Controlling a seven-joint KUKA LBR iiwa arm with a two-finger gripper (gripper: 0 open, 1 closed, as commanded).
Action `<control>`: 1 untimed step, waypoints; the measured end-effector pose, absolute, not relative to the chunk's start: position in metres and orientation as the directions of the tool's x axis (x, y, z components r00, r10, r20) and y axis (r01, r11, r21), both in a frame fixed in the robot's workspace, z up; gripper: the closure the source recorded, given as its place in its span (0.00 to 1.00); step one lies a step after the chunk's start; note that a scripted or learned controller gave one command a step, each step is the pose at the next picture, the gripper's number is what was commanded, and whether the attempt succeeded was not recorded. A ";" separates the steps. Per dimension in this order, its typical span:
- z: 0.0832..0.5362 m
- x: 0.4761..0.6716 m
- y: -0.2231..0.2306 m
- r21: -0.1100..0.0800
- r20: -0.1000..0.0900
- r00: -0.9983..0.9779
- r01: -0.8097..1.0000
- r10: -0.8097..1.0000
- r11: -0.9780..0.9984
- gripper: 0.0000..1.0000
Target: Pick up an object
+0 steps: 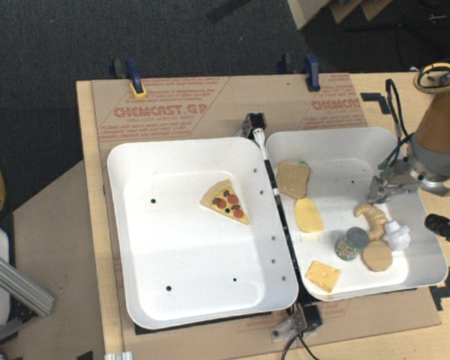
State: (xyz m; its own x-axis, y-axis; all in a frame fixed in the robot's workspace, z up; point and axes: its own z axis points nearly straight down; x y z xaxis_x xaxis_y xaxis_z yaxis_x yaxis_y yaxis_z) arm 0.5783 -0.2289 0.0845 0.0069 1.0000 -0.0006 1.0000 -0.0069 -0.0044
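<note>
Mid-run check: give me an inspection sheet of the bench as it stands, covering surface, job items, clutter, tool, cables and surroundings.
Surface: brown board with red print, bearing left bin and right bin side by side.
Job's things: pizza slice alone in the left bin. In the right bin: tan flat piece, yellow piece, cheese wedge, croissant, small can, round cookie, white item.
Clutter: nothing seen outside the bins.
Tool: tool low over the right bin, beside the croissant; nothing visibly held.
Cables: black cable by the arm; cable at the front edge.
Surroundings: two blue clamps on the far edge; dark floor.
</note>
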 end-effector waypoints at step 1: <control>0.085 0.504 -0.212 -0.005 0.003 0.002 1.000 1.000 -0.002 1.00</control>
State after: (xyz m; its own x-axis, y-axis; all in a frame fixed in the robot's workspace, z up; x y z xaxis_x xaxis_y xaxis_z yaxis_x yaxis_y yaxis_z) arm 0.5036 -0.2124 0.0847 0.0020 1.0000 0.0029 1.0000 -0.0020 -0.0053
